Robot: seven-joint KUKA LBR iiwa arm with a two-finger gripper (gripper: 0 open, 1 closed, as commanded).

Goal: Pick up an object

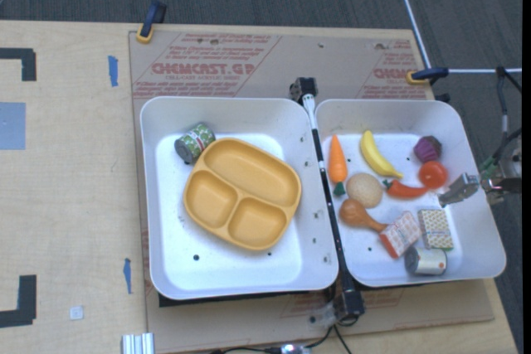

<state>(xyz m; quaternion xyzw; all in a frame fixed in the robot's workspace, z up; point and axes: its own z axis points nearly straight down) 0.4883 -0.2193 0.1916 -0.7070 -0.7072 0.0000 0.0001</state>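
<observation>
Two shallow white bins are sitting side by side on a cardboard-covered bench. The left bin (158,203) is holding a yellow divided plate (241,193) in its middle and a small green can (194,143) lying near its far left corner. The right bin (485,240) is holding a crowd of toy foods: a carrot (336,159) along its left wall, a banana (377,153) toward the far edge, a purple piece (427,148) and a tomato (432,174) near the far right corner, a pale egg-like ball (363,190) in the middle, a drumstick (358,215) below it, and small packets (419,230) with a little grey can (426,261) toward the near edge.

The gripper (458,192) is hanging over the right bin's right edge, near the tomato, holding nothing; whether it is spread or pressed together cannot be told.

The likely risk is crowding: the pieces are lying close or touching, so a descent may be nudging neighbours aside, or rounded toys may be slipping free.
</observation>
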